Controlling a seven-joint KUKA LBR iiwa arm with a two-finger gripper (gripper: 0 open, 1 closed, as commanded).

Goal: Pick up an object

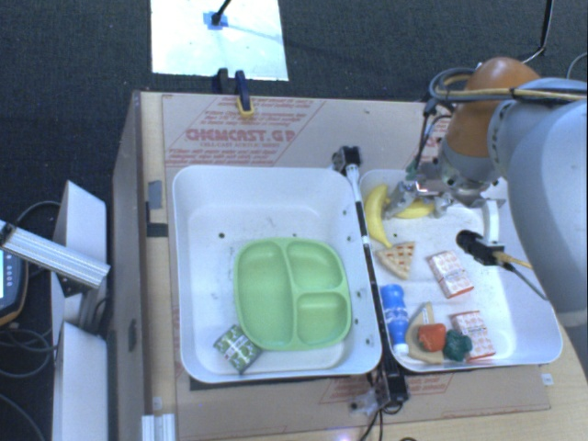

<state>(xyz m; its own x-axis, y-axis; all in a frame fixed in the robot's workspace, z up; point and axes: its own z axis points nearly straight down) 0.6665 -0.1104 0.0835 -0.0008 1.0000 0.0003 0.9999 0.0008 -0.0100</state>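
1. End effector (415, 194) low over the curved yellow plastic banana (376, 215), at its upper end; grip state: cannot tell.
2. Risk: rounded banana rolls toward the white bin divider (361, 237), so the grasp could miss.

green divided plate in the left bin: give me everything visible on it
The green plate is a pale lime, rounded-rectangle tray that looks like matte plastic, with three compartments: one large on its left, two smaller on its right. All three hold nothing. It lies flat on the floor of the left bin, toward the near right corner. A small green-and-white packet sits against its near left corner; whether they touch is unclear.
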